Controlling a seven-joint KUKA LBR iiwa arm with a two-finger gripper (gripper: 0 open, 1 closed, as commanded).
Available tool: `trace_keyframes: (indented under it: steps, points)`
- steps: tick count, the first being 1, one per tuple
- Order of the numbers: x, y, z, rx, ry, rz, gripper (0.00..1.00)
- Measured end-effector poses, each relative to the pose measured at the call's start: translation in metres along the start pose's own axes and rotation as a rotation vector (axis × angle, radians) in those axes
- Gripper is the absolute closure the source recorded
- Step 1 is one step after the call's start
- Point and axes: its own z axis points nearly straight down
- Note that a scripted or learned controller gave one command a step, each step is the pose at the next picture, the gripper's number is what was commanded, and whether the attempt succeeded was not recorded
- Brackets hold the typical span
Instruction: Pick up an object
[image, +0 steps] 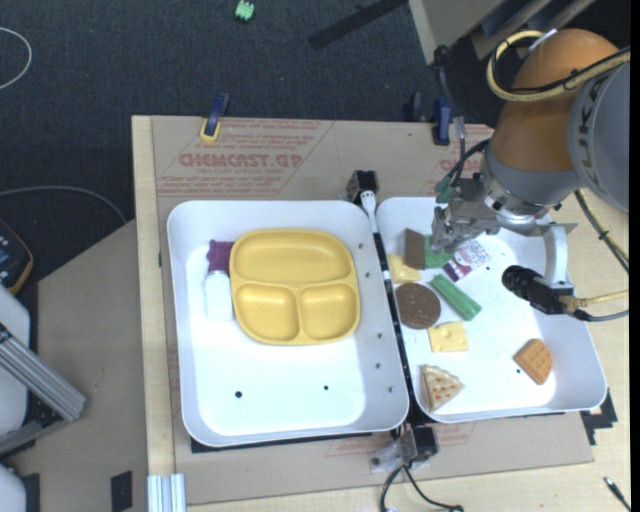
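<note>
Cardboard-topped bench held two white bins; the right bin (590, 375) had the gripper (452, 232) low inside. Couldn't tell the jaws' state. Green block (455, 296) lay just below them, so it looked best to center over it first.

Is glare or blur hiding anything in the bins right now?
Camera view: even lighting, soft shadows; the left bin floor is bright white but readable, so the pale bottle beside the yellow divided tray barely stands out; the claw over the right bin looks slightly blurred, its fingers unclear.
</note>
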Motion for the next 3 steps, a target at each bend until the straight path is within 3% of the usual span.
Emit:
trace_keyframes:
  steps: [1, 2, 3]
  points:
    - [0.0, 0.003, 0.015, 0.007, 0.001, 0.001, 1.0]
    - [-0.007, 0.005, 0.004, 0.001, -0.001, 0.001, 1.0]
    - [0.011, 0.008, 0.0, 0.001, 0.0, -0.001, 1.0]
